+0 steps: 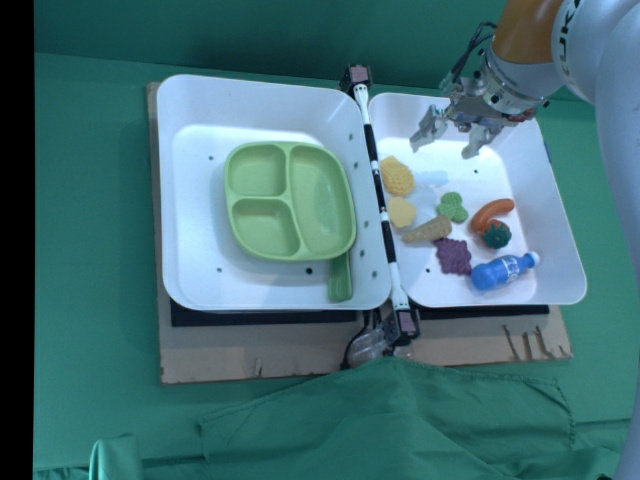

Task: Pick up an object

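Fingers (452, 134) hang spread and empty over the right bin (560, 223), corn (397, 176) lying below-left, apart.

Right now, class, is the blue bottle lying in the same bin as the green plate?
No: the blue bottle lies in the right bin, while the green plate sits in the left bin.
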Tool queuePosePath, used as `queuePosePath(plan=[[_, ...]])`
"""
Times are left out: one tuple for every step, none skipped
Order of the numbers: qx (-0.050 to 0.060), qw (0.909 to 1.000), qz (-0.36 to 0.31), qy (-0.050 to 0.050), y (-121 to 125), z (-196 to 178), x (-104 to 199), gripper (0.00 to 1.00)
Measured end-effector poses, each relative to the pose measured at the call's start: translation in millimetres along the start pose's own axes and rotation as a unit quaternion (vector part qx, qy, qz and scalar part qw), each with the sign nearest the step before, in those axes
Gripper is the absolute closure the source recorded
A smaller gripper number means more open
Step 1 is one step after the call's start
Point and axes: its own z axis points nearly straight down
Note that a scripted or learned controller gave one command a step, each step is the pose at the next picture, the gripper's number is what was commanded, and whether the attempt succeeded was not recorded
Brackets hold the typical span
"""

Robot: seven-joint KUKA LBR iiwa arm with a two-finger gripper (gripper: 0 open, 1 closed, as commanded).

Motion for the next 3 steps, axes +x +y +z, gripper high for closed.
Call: queuePosePath(plan=[[-0.007, 1.0000, -0.003, -0.001, -27, 50, -15, 0.00], [-0.013, 0.9999, 0.001, -0.005, -77, 56, -3, 0.00], [-0.017, 0.9999, 0.001, -0.004, -74, 43, -2, 1.00]])
